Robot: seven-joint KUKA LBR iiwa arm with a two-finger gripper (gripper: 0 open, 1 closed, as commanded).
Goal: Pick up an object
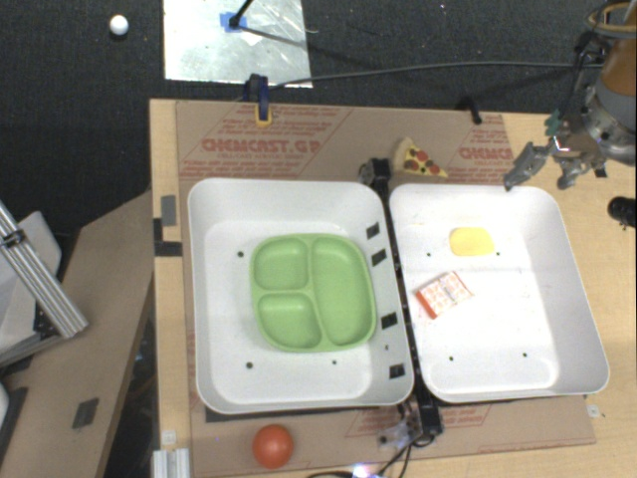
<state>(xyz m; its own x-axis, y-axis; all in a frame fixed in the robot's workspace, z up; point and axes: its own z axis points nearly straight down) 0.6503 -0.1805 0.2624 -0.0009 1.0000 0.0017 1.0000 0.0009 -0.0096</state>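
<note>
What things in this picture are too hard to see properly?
- The arm: cut off by the camera view's right edge.
- The gripper: too blurry to read clearly.
- The red and white packet in the right bin: its print is too small to read.
- The orange ball: its underside is hidden.

On your table (557,421) sit two white bins (224,366); a pizza-slice toy (419,158) lies behind them, an orange ball (272,445) in front, a white ball (119,25) far back.
</note>
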